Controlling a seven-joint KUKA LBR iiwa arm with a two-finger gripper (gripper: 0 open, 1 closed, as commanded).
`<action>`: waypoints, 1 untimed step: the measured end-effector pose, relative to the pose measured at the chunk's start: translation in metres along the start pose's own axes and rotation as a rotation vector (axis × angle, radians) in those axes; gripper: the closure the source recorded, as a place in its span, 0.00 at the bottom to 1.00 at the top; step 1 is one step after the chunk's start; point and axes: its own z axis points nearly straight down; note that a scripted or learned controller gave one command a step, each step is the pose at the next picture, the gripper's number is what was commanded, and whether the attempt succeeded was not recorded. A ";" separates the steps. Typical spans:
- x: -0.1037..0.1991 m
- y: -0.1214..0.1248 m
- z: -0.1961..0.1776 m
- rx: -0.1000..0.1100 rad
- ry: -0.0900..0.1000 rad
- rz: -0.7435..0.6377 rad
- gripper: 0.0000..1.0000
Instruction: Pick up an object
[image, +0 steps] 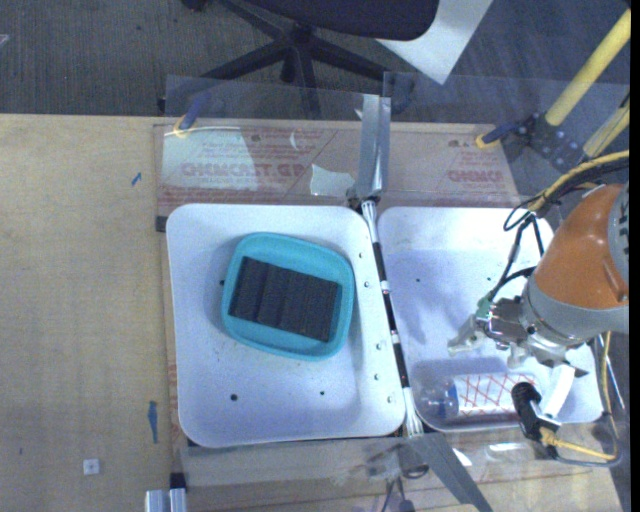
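Two flat white bins sit side by side on the wooden tabletop (80, 300). The left white bin (200, 390) holds a blue plastic tray (240, 260) with a dark grey block (285, 298) lying inside it. The right white bin (430, 260) holds a clear plastic bottle with a blue cap and red lines (478, 395), lying flat near the front edge. The grey and orange arm's tool (525, 375) hangs just above that bottle. I cannot tell how the tool stands.
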 end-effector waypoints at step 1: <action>-0.056 0.014 -0.051 -0.003 -0.002 0.167 0.00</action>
